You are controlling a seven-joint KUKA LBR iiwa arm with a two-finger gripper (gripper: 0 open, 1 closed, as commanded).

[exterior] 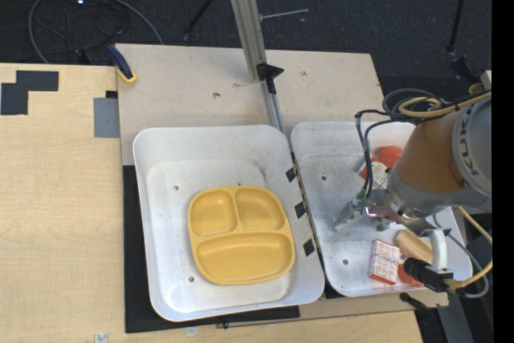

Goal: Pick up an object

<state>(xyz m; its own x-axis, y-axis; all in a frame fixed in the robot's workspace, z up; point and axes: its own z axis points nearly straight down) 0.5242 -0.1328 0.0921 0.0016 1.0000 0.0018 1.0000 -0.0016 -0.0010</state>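
In the right bin my arm had reached in from the right, its orange band bulking over the far half, and the gripper sat low over the bin's floor near the middle. I could not tell how the claw stood; the wrist hid too much of it, and I saw nothing pinched in it. A red object lay at the bin's far side, partly behind the arm. A small red-and-white packet lay near the front right corner, apart from the gripper, with a tan block just beside it. In the left bin a yellow divided plate lay flat.
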